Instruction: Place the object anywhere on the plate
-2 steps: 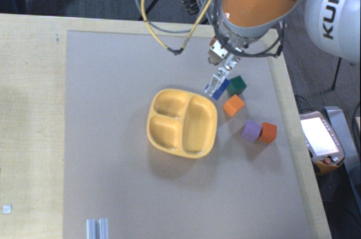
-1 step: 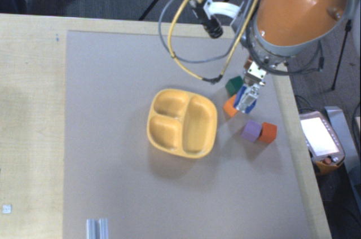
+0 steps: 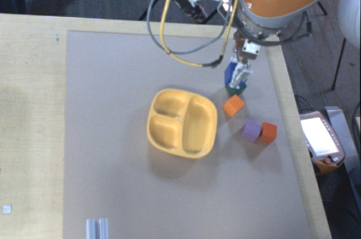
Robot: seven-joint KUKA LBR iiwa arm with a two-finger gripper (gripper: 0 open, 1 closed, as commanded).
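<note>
From my seat the gripper hangs low at the far right of the bench, just beyond the orange block. A blue-and-green piece sits at its fingertips; I cannot tell whether the jaws pinch it or merely touch it, nor how wide they stand. I judge these blocks light, rigid and flat-faced, best taken across opposite sides. The yellow plate lies just left of the orange block, apart from it.
</note>
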